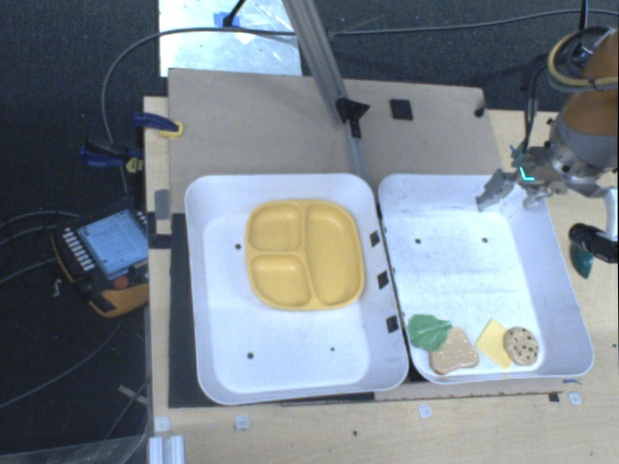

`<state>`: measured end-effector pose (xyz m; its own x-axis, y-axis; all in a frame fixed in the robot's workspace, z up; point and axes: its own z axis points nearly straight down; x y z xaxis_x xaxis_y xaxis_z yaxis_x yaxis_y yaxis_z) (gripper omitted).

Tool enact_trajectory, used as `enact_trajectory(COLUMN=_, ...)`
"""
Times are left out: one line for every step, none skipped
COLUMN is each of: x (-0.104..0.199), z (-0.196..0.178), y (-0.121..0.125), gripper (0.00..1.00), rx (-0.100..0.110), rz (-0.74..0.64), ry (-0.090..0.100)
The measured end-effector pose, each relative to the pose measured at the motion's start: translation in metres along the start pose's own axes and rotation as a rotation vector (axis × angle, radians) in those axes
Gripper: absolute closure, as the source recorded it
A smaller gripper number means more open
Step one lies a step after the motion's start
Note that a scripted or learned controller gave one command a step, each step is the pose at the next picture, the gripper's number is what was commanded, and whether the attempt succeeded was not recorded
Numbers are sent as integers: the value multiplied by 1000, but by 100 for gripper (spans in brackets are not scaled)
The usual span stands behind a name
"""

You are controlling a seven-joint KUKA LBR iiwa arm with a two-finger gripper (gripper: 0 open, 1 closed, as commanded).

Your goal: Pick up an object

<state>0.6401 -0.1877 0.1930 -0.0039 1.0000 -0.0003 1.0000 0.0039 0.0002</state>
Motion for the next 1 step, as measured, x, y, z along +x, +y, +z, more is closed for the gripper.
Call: enact_trajectory(x=0, z=-1, y=1, gripper=0, rx=-2, rz=0, ry=0)
